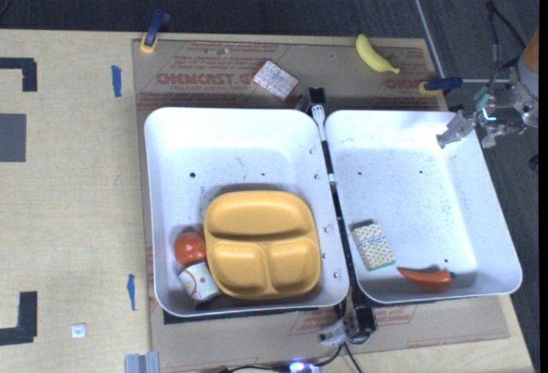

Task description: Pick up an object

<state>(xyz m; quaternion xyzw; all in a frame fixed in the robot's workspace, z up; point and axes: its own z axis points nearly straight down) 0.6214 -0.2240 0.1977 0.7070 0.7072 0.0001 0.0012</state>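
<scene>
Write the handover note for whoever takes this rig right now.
Gripper: at the right bin's far right rim, nothing seen between its fingers.
Right bin: patterned packet and orange-red chili near the front wall.
Left bin: yellow divided tray, with a tomato-like ball and a small can on its left.
Done: nothing picked yet.
Left: descend, grasp one object, lift.

At the right edge, the arm's wrist (524, 97) is grey metal with an orange band above, thin cables and a pale gripper (462, 125).
</scene>
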